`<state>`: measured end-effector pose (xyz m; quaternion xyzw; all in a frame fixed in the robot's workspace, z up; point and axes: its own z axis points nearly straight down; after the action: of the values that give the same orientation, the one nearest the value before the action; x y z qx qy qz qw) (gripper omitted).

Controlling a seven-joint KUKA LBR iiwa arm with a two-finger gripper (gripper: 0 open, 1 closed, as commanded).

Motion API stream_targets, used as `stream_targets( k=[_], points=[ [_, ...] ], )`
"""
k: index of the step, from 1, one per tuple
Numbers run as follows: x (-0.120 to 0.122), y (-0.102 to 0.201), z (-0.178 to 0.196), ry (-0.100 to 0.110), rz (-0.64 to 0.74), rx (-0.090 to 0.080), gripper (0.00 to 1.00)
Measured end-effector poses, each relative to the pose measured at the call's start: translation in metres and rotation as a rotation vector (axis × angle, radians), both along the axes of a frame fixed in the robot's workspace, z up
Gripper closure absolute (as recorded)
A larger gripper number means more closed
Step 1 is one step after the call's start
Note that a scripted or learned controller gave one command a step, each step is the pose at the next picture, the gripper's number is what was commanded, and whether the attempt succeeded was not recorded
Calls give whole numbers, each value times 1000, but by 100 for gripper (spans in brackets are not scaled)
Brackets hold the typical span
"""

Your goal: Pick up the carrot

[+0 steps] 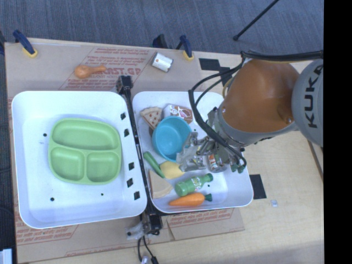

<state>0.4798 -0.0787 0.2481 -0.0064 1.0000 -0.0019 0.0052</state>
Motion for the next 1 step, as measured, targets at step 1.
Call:
stream_targets(
  k=[1],
  points=[
    [11, 51, 122, -6, 30, -3, 100]
  ],
)
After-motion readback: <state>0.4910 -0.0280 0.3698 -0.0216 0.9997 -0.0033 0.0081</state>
